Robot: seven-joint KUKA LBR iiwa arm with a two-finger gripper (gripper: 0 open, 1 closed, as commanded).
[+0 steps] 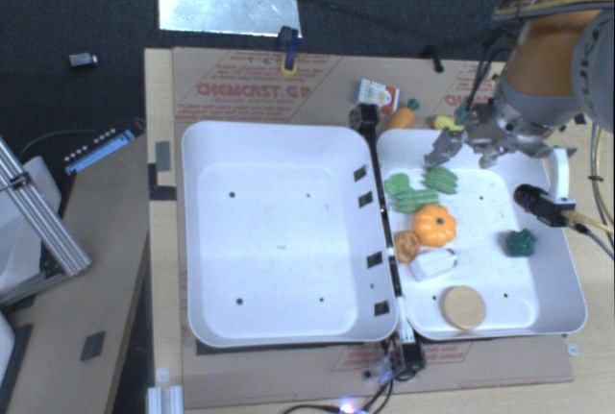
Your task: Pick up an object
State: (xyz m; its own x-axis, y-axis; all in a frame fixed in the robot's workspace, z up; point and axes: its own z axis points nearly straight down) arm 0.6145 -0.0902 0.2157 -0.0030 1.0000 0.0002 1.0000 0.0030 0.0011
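Observation:
My gripper hangs over the far part of the right bin, its two fingers spread apart with nothing between them. Just below and left of it lie green vegetable pieces. An orange pumpkin sits in front of them, with a small orange piece and a white block beside it. A tan round disc lies near the bin's front. A dark green lump rests toward the right wall.
The left bin stands beside the right one, with a black divider between them. Behind the bins, on the cardboard, lie a carrot, a yellow piece and a white packet. A black fitting with a cable hangs off the arm.

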